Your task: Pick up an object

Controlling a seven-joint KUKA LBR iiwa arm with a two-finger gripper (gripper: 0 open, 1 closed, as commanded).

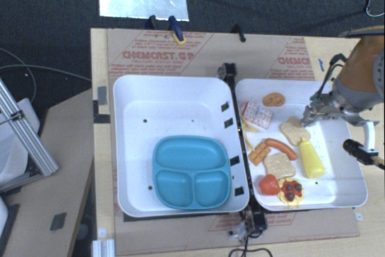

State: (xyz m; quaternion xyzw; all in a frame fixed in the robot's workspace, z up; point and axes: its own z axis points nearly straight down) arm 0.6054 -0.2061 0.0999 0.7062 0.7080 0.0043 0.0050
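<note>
My jaws [308,116] hover just right of the toast slice [294,130], above the yellow mustard bottle [311,159]; apart or together, I cannot tell.

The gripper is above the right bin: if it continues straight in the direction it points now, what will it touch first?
Probably the beige bread slice. The gripper points down and toward the left, and the slice lies just under its tip. Height above the slice is unclear from this one view, so a near miss onto the right bin floor is possible.

Grey arm [367,90] with orange band, blue cable, metallic wrist, small jaws
</note>
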